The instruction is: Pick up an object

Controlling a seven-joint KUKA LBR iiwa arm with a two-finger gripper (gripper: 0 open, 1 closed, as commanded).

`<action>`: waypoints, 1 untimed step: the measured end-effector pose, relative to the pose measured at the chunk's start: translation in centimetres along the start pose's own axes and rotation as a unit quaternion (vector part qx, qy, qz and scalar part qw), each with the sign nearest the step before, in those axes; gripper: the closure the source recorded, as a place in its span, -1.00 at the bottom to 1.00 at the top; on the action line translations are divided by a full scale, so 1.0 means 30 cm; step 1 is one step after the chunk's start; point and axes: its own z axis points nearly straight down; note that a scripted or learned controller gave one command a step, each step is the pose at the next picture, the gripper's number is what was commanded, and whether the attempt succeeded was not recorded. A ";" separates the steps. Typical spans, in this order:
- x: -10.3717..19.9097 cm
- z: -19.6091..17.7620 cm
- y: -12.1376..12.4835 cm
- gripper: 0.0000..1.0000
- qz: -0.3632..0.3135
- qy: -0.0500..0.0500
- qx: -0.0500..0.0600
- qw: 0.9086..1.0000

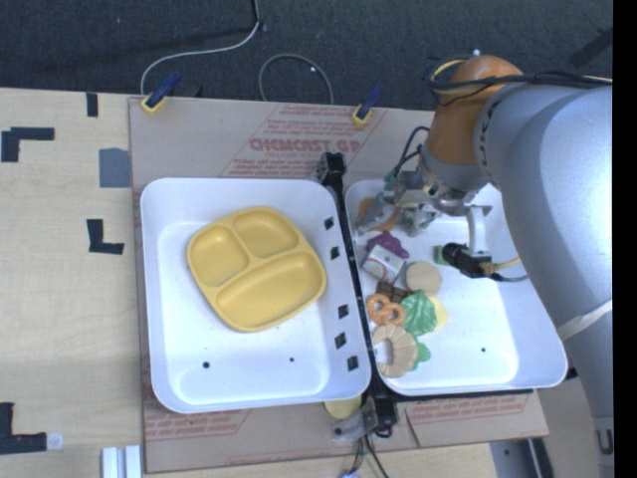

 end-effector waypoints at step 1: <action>0.006 -0.001 -0.003 -1.00 0.001 -0.002 -0.001 1.000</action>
